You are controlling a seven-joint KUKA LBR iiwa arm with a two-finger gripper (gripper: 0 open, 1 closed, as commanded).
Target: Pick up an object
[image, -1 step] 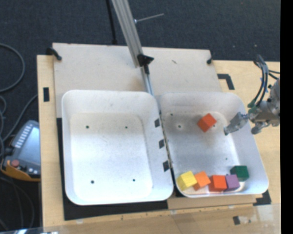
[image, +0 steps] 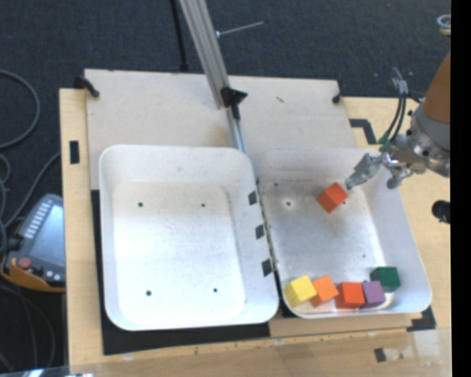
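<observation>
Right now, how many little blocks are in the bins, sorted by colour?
Orange-red: 2, one alone near the tool, one in the row
Orange: 1
Yellow: 1
Purple: 1
Green: 1
Total: 6, all in the right bin.

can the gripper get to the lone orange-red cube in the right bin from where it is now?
Probably yes. The gripper hangs just right of the orange-red cube, with bare floor of the right bin around it. The other blocks sit along the near wall, out of the way.
</observation>
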